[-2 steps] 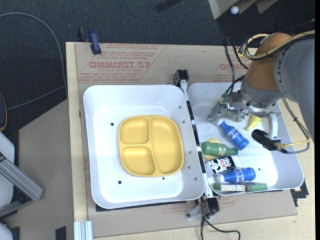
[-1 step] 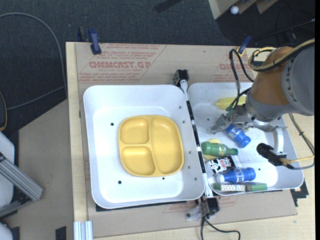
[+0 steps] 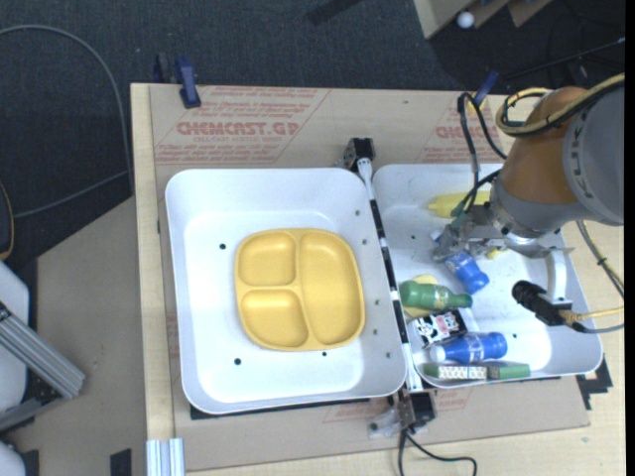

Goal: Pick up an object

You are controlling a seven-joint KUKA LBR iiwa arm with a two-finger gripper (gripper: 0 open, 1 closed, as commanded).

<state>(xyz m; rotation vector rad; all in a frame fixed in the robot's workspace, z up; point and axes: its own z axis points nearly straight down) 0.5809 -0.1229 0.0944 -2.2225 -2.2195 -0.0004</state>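
Note:
My gripper (image 3: 454,243) is low in the right bin (image 3: 571,357), in its upper middle, with the grey and orange arm reaching in from the right. A small blue object (image 3: 469,275) lies just below and to the right of the gripper, touching it or nearly so. A yellow item (image 3: 445,204) lies just above the gripper near the bin's back wall. A green bottle (image 3: 433,296) lies to the lower left, close to the divider.
Along the right bin's front lie a black and white box (image 3: 440,323), a blue bottle (image 3: 473,348) and a green and white tube (image 3: 480,371). The left bin (image 3: 198,216) holds a yellow divided plate (image 3: 298,288) in its middle.

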